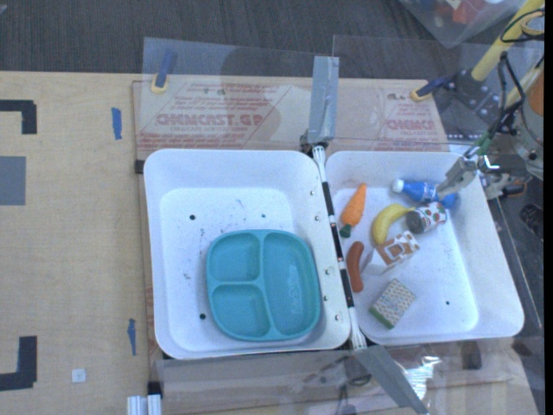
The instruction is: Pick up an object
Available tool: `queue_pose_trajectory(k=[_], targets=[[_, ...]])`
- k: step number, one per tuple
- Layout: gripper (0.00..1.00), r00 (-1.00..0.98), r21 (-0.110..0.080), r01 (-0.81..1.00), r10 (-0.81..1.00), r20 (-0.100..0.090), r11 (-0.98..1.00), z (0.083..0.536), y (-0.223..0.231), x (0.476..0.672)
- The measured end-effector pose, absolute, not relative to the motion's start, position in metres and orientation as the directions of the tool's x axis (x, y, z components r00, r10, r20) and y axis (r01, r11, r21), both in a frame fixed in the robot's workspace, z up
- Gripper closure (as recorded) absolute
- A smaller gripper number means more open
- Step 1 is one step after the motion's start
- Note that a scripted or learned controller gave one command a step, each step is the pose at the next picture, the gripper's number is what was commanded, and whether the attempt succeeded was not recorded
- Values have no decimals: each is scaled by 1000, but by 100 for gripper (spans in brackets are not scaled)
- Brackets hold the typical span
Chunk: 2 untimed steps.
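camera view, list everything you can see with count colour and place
bins: 2, white, side by side on the bench
divided plate: 1, teal, three compartments, left bin, near front
carrot: 1, orange with green end, right bin, by the dividing wall
sausage: 1, reddish brown, right bin, in front of the carrot
banana: 1, yellow, right bin, middle
bottle: 1, blue with white cap, right bin, back
small carton: 1, white and brown, right bin, in front of the banana
sponge-like block: 1, pale green and tan, right bin, front
claw: 1, grey, above the right bin's back right area, close to the bottle
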State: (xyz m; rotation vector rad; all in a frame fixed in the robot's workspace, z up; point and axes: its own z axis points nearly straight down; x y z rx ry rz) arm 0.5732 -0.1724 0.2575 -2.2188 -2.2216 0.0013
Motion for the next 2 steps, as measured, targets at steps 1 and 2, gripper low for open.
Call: queue_pose_trajectory(k=[1, 2], targets=[[0, -41, -2, 999, 999, 0, 41, 148, -184, 592], [0, -134, 6, 991, 991, -2, 134, 88, -192, 620]])
